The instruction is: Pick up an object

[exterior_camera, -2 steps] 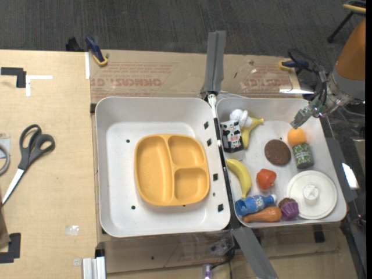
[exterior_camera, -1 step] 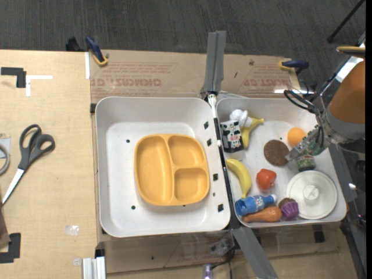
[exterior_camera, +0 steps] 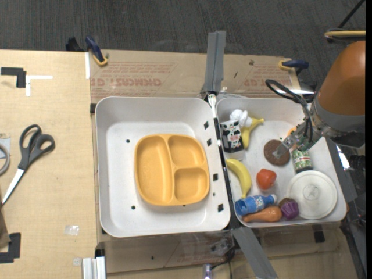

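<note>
While the arm reaches in over the right bin (exterior_camera: 332, 156), its jaws (exterior_camera: 295, 139) hang at that bin's upper right part, just beside a small green-labelled bottle (exterior_camera: 302, 160) and near a brown disc (exterior_camera: 276, 153); whether they are apart or together I cannot tell, and nothing is seen held between them. Left of the disc lies a yellow banana (exterior_camera: 240, 175), its long axis running from upper left to lower right, curving down toward the bin's near edge. A second banana (exterior_camera: 250, 130) sits above it beside a black-and-white toy cow (exterior_camera: 232, 136). Right of the lower banana is a red tomato-like piece (exterior_camera: 266, 178). Along the near edge lie a blue bottle (exterior_camera: 253, 203), an orange carrot (exterior_camera: 263, 215) and a purple piece (exterior_camera: 289, 208), with a white round lid (exterior_camera: 313, 194) at their right. On the surface, the left bin (exterior_camera: 110, 173) holds a yellow divided plate (exterior_camera: 172, 170).
</note>
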Tool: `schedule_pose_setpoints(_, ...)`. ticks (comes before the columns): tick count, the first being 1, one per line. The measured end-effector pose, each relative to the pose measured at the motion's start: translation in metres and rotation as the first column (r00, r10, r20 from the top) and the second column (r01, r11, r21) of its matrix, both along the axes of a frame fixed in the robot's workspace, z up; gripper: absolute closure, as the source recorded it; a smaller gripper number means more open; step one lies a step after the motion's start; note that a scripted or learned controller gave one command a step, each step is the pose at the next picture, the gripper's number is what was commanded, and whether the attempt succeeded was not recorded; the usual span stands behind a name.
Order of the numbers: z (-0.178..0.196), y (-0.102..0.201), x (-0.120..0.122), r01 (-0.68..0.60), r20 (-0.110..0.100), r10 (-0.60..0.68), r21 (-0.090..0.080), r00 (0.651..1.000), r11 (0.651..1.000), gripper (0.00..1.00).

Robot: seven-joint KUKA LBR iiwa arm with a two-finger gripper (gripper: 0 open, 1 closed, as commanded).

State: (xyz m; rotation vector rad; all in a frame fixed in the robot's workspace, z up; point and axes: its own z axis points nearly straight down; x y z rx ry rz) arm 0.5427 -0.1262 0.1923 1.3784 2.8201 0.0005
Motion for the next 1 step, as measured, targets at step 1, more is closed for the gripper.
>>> schedule_pose_setpoints(1, 0.0749, 0.0766, 0.0334, 0.016, -0.001, -0.016, 0.0, 1.0, 1.0, 1.0)
